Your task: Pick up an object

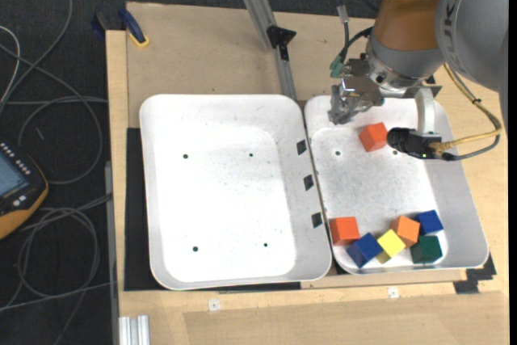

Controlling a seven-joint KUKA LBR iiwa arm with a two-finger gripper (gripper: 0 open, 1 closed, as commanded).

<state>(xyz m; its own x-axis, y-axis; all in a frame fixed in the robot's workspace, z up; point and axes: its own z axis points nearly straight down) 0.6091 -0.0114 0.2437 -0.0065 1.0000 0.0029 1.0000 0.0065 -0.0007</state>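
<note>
Orange cube, corner-on, no long axis, mid right bin, open floor around; gripper adjacent, finger state indiscernible.

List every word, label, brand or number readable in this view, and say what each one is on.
"KU": dark letters running down the grey arm at the right edge, cut off by the frame.
Handheld pendant at the left edge: its lit screen is too small and blurred to read.
Blocks and white bins: no text.

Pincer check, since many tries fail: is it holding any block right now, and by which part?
Nothing is held. The pincer hangs over the right bin's far corner, apart from the orange block beside it.
</note>
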